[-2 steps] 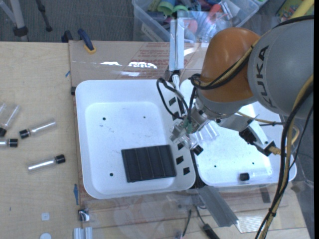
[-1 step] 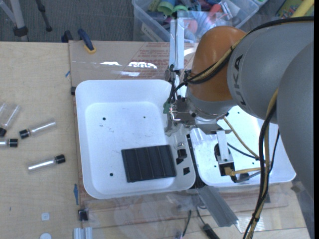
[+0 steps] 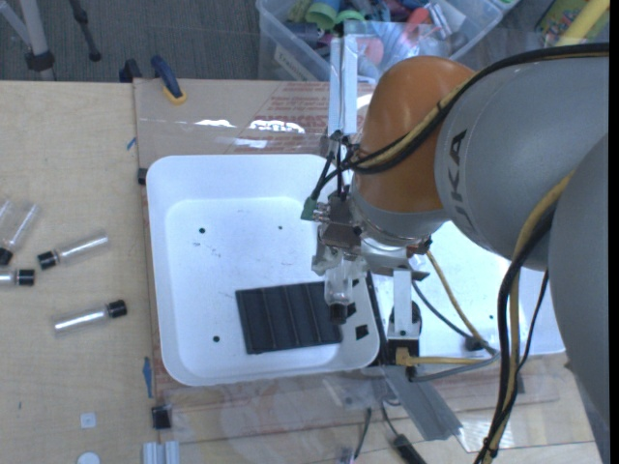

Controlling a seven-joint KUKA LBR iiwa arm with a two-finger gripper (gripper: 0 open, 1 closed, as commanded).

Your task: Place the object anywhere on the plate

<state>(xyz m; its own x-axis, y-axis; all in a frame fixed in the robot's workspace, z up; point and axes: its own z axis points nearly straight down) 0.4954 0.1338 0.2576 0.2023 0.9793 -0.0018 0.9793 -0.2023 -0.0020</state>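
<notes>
On my monitor the gripper [image 3: 339, 293] hangs low over the right side of the left white bin [image 3: 184, 187], its tip just at the right edge of the dark ribbed plate [image 3: 287, 318]; from this slanted overhead angle I cannot tell how it is set, and I see nothing held at its tip. The plate lies flat on the bin floor near the front wall, toward the right. I can pick out no separate object to go on it. Above the wrist, the arm's orange band [image 3: 406, 133] and grey link [image 3: 542, 162] fill the right of the view and cover most of the right bin [image 3: 455, 303], with yellow and black cables looping down in front. On the wooden bench [image 3: 68, 162] to the left lie several clear vials with black caps [image 3: 89, 312], well apart from the bins. At the back stands a clear tub of coloured toys [image 3: 387, 8]
</notes>
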